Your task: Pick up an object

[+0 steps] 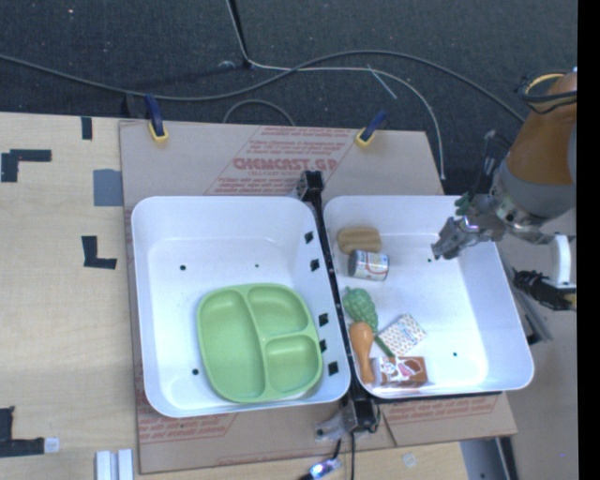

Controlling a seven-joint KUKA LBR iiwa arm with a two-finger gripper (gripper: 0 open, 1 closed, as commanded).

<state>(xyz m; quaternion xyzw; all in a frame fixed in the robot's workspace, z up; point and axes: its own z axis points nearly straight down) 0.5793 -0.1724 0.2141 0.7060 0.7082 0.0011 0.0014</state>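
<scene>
Nearest my camera: bare cardboard sheet [234,441] under both bins, on a pale wood worktop [56,309] with black tape marks.

Left bin [159,225]: one green divided plate [260,342], lying flat toward the near wall.

Right bin [487,356]: candidate objects clustered along the left wall. Near to far: a small red-and-white packet [405,371]; an orange carrot toy [362,349] just beside it; a patterned square packet [401,334]; a green leafy toy [359,306] touching the carrot's top; a silver can [368,265] on its side; a tan bread-like piece [359,238] just behind the can.

Gripper [448,242]: over the right bin's far right part, well apart from the cluster, nothing between the fingers. I cannot tell whether the fingers are open or closed.

Step in hand, as I judge it: approach, no object yet chosen. Next move calls for travel left toward the cluster, then descent onto a piece with room around it; the can looks the least crowded.

Far side: two clamps [155,127] pinning the cardboard, cables [281,70] across dark carpet [375,28].
</scene>
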